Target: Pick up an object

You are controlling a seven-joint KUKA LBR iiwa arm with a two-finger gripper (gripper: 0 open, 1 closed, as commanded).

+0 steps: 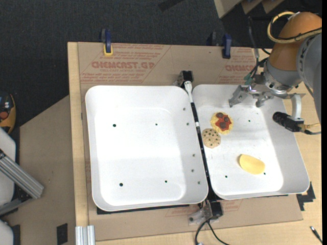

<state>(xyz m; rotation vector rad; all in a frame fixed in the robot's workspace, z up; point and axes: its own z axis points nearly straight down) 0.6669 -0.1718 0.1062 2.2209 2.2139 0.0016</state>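
I see my gripper (pixel 249 98) spread open and holding nothing at the right bin's (pixel 291 160) upper edge, the cookie (pixel 211 138) mid-bin lower left, red "CHEMCAST GP" lettering (pixel 122 64) on the board above.

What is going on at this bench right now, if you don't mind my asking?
The arm's gripper hangs over the far end of the right bin, with nothing between its fingers. Three items lie in that bin: a small pizza, a cookie beside it, and a yellow piece nearer the camera. Nothing is picked up yet.
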